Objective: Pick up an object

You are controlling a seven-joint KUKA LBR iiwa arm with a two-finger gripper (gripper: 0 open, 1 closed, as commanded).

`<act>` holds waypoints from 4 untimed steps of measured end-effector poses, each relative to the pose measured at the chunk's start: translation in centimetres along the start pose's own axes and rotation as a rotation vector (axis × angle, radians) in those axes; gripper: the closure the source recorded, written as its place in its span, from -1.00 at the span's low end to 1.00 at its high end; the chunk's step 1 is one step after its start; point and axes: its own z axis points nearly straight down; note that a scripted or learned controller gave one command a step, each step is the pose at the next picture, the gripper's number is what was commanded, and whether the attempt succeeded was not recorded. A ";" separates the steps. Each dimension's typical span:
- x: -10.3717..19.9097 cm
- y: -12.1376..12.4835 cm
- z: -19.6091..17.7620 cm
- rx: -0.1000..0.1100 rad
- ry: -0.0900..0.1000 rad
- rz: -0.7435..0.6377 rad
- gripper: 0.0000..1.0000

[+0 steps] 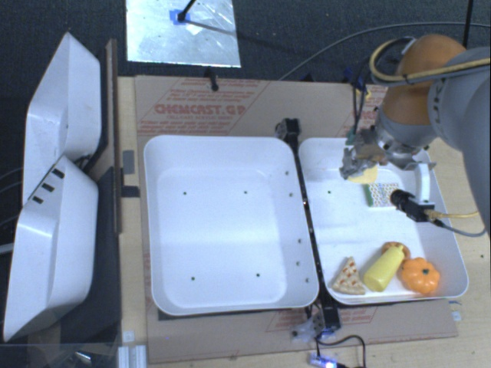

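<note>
Right bin (453, 282) | pincer (357, 167) over yellow block (364, 175), grip state unclear | block pale, flat

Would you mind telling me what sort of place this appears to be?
Probably a robotics lab bench: two white bins sit on cardboard, toy food such as a small pumpkin lies in one, and cables trail around.

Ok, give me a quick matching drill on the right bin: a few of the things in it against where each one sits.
Things:
1. pizza slice
2. small pumpkin
3. yellow bottle
4. yellow block

Places:
A. near-right corner of the right bin
B. under the hand, at the far end
C. near edge, closest to the divider
D. between the other two near-edge items

Pairs: 1-C, 2-A, 3-D, 4-B
</note>
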 end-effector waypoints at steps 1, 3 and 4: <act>-0.9 0.5 -4.9 -0.001 0.000 0.001 1.00; 4.2 -0.1 -6.1 0.004 0.001 -0.003 1.00; 8.8 -0.9 -5.6 0.004 0.001 -0.004 1.00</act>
